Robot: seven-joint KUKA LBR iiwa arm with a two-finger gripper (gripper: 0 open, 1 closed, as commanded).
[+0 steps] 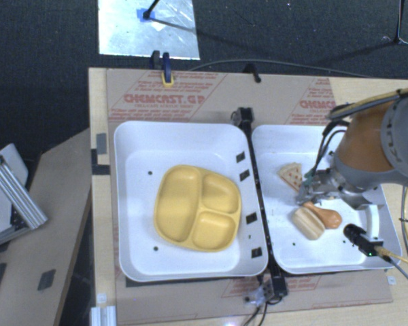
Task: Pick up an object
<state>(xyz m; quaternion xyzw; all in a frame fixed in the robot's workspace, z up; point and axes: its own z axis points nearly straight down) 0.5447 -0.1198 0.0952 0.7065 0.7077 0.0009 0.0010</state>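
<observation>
A toy hot dog (315, 220), a tan bun with an orange sausage end, lies in the right bin (275, 250) near its middle. A tan cheese-like wedge (292, 176) with holes lies a little further back and to the left. My gripper (310, 190) reaches in from the right and hangs low between the wedge and the hot dog, just above the hot dog's upper edge. Its fingertips are small and partly hidden by the wrist. Nothing shows between them.
The left bin (132, 182) holds a yellow divided plate (197, 208) with three compartments. A black ridge with clips (250, 182) separates the two bins. The grey arm with its orange band (367, 145) covers the right bin's far right side.
</observation>
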